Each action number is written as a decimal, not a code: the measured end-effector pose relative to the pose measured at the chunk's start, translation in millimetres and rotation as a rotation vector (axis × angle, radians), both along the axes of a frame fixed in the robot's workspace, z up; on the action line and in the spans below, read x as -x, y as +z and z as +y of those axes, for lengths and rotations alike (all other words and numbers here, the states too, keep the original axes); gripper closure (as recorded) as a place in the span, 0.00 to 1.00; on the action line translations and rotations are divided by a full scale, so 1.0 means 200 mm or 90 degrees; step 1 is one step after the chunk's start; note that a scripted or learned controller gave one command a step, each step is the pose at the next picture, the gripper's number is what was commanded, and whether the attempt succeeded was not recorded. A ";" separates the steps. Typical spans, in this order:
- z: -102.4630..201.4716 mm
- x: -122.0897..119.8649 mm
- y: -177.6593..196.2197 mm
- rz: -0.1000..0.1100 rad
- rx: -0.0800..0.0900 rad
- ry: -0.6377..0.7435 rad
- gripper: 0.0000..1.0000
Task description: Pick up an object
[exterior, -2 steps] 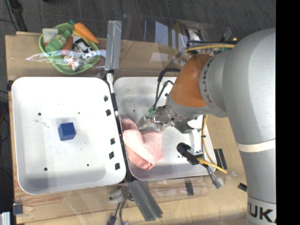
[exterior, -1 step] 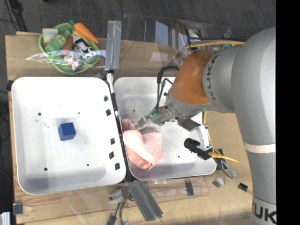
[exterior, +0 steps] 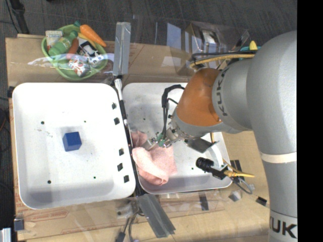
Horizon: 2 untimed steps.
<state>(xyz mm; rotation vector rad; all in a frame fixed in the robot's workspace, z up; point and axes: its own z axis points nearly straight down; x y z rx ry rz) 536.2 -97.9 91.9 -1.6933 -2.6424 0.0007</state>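
Note:
A pink cloth point(exterior: 154, 164) lies crumpled in the right bin point(exterior: 146, 100), against its left wall near the front. My gripper point(exterior: 158, 141) is low over the cloth's upper edge, reaching in from the right beneath the orange band of the arm. Its tip seems to touch or press into the cloth. A blue cube point(exterior: 72, 140) sits alone in the left bin point(exterior: 30, 110), left of its middle.
A green bowl point(exterior: 75, 52) full of toy vegetables and small items stands behind the left bin. The divider between the bins carries several black clips point(exterior: 122, 153). The arm's bulk covers the right side of the right bin.

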 end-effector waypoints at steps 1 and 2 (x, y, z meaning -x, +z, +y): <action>-0.02 0.05 0.00 0.000 0.000 -0.004 0.00; -0.01 0.15 0.00 0.000 0.000 0.007 0.00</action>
